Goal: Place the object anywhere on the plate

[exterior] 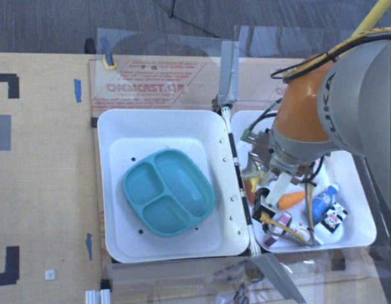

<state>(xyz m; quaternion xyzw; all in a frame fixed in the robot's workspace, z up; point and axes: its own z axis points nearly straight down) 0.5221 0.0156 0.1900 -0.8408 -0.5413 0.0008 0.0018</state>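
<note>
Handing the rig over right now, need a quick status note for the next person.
End effector: down in the right bin, over the clutter; whether it has hold of anything can't be judged from this angle.
Plate: teal, three compartments, in the left bin, nothing on it.
Objects: orange carrot-shaped toy, blue-and-white bottle and other small items, all in the right bin.
Done: arm is at the pick site.
Left: grasp one object, carry it across, set it on the plate.

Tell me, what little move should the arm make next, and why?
Probably lower a touch and close on one item. The claw hangs over the clutter in the right bin, near the orange carrot, while the teal plate in the left bin has nothing on it.
</note>
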